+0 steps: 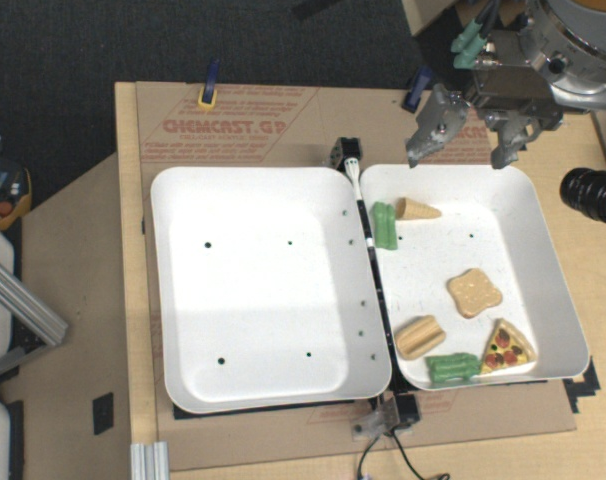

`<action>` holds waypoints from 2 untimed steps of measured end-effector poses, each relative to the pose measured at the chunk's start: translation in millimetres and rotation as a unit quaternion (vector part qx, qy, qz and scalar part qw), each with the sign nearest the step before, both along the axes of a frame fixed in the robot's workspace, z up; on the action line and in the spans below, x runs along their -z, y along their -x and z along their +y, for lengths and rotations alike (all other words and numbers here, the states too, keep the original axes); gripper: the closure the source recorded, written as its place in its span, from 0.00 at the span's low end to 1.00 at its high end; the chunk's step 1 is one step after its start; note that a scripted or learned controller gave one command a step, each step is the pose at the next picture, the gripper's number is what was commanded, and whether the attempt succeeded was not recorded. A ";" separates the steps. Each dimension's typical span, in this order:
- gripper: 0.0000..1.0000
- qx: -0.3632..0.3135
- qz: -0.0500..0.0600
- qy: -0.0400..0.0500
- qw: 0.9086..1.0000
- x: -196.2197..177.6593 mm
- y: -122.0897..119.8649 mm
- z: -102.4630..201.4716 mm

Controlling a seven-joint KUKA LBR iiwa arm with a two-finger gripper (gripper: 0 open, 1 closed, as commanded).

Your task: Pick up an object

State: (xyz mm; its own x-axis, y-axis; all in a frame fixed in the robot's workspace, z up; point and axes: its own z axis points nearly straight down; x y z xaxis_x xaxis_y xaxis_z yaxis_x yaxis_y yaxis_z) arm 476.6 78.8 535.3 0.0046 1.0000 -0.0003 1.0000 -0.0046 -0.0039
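The right bin [543, 258] held six toy foods, any of which could serve as the object to pick up. Against its left wall lay a green pod [384, 225], its long axis running along that wall, away from the camera. Just right of the pod lay a tan cone-shaped piece [416, 209], tip pointing right. Near the bin's middle sat a toast slice [473, 293]. Towards the bin's near edge lay a tan bread roll [419, 335], tilted up to the right, and beside it a green leafy piece [453, 368] lying crosswise. A pizza slice [507, 348] touched that green piece, tip pointing to the far side.

The gripper [467, 156] hung above the bin's far rim, its two fingers spread apart with nothing between them.

The left bin [253, 288] adjoined the right bin's left wall. Beyond both bins, the brown board [243, 123] beneath them carried red lettering reading "CHEMCAST GP"; smaller print could not be read.
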 end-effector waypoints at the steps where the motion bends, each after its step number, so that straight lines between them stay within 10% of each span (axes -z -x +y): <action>1: 0.00 -0.003 -0.002 0.000 1.000 0.2 -2.6 16.9; 2: 0.00 0.001 0.001 0.000 1.000 69.5 -2.3 -64.4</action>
State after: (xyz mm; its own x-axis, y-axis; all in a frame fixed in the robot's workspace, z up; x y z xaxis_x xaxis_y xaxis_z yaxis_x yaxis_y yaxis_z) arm 478.9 14.5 465.9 0.0060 1.0000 -0.0013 1.0000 -0.0060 -0.0062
